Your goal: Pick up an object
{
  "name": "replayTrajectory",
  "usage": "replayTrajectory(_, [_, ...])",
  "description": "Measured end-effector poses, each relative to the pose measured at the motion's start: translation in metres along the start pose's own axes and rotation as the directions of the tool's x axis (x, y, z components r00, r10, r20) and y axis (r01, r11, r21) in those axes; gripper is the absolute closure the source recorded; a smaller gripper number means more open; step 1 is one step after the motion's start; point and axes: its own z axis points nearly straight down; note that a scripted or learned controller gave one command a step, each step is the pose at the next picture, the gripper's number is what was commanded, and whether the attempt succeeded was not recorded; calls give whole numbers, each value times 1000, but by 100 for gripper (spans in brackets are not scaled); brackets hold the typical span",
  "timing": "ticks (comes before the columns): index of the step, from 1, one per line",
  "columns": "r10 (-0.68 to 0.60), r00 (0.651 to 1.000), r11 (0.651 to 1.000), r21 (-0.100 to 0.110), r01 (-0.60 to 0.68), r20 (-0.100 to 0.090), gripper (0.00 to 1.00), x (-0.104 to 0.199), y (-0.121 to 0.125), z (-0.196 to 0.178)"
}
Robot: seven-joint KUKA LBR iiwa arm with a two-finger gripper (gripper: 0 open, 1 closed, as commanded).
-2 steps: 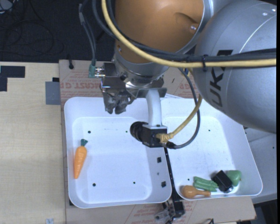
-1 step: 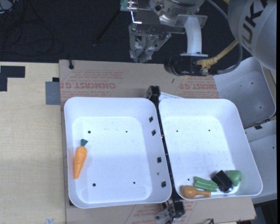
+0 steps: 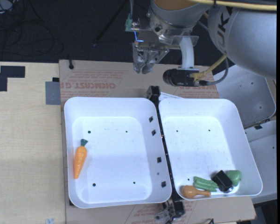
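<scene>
- Gripper (image 3: pixel 146 65) hung high above the bench, behind the far rims of both bins and roughly over the seam between them; its fingers pointed down, drawn close together with nothing between them, so it read as closed and empty.
- Left bin (image 3: pixel 109 105) was the larger open field: a toy carrot (image 3: pixel 80 158) lay alone near its left wall, green top toward the far side, with bare white floor on its other sides.
- Right bin (image 3: pixel 200 107) held a tight huddle in its near right corner: a green pod-like piece (image 3: pixel 206 184), a black block (image 3: pixel 222 180), a green rounded piece (image 3: pixel 234 175) and an orange pear-shaped toy (image 3: pixel 194 192), touching or overlapping, pressed against the rim.
- My judgement: the carrot was the cleaner pick. The fingers would need to part first, then come straight down across its narrow width, not along its length.
- One finger would have to fit between carrot and left wall, where the gap looked slim; turning the wrist so the jaws straddled it across would help.
- Travel from the seam to the carrot looked unobstructed, with the black divider (image 3: pixel 158 139) the one ridge to stay above.
- The corner cluster looked riskier: walls on two sides and neighbours in contact left little room for fingers.
</scene>
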Motion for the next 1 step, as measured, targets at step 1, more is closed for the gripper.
replayTrajectory(1, [-10,1000,1000,-20,10,-8,100,44,11,-111])
